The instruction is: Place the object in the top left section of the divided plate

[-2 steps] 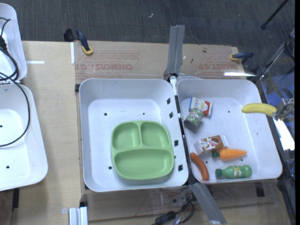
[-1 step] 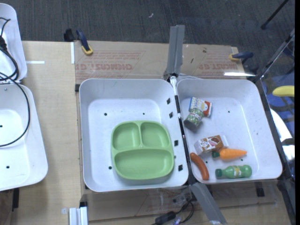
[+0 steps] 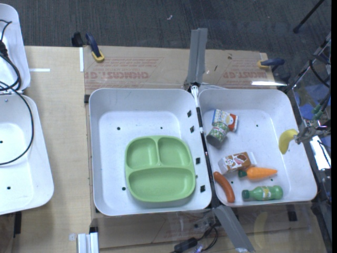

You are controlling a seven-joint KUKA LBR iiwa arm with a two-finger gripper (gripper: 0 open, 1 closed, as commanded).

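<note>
A light green divided plate (image 3: 159, 169) lies in the left white bin (image 3: 105, 141). It has two small sections at the back and one wide section at the front; its top left section (image 3: 142, 153) holds nothing. The loose objects lie in the right bin (image 3: 284, 109): a small carton (image 3: 225, 119), a dark can (image 3: 216, 135), a brown snack box (image 3: 234, 162), an orange carrot (image 3: 260, 173), a red sausage (image 3: 224, 187), a green bottle (image 3: 261, 193) and a yellow banana (image 3: 287, 140) against the right wall.
A grey divider post (image 3: 197, 57) stands behind the seam between the bins. Clamps (image 3: 95, 48) hold cardboard at the bench's back edge. Another white tray with a black cable (image 3: 16, 141) sits at far left. Metal framing and cables (image 3: 316, 115) crowd the right edge.
</note>
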